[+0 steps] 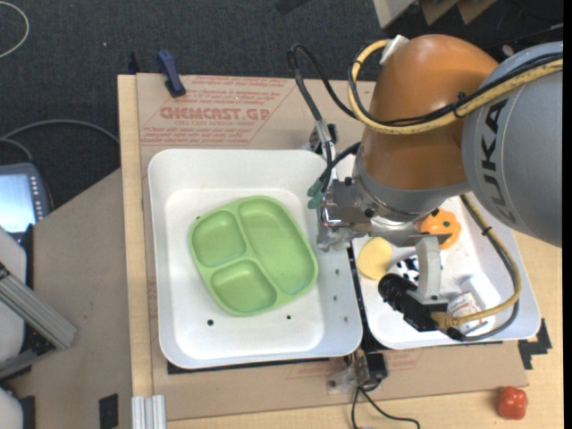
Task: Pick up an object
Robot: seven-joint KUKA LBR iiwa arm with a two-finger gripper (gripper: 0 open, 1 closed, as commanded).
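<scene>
My gripper [422,277] hangs low over the right bin [521,304], mostly covered by the arm's orange and grey wrist. Around it in that bin lie a pale yellow round piece [374,256], an orange object [444,227] partly under the wrist, a small white and red item [465,307] and a black elongated thing [407,300]. I see nothing clearly held. In the left bin [170,266] a green divided plate [253,256] lies flat in the middle.
The arm's bulk covers the far half of the right bin. A cardboard sheet [214,113] lies behind the bins, with a blue clamp [170,71] at its corner. A small red object [510,402] sits on the bench at the near right.
</scene>
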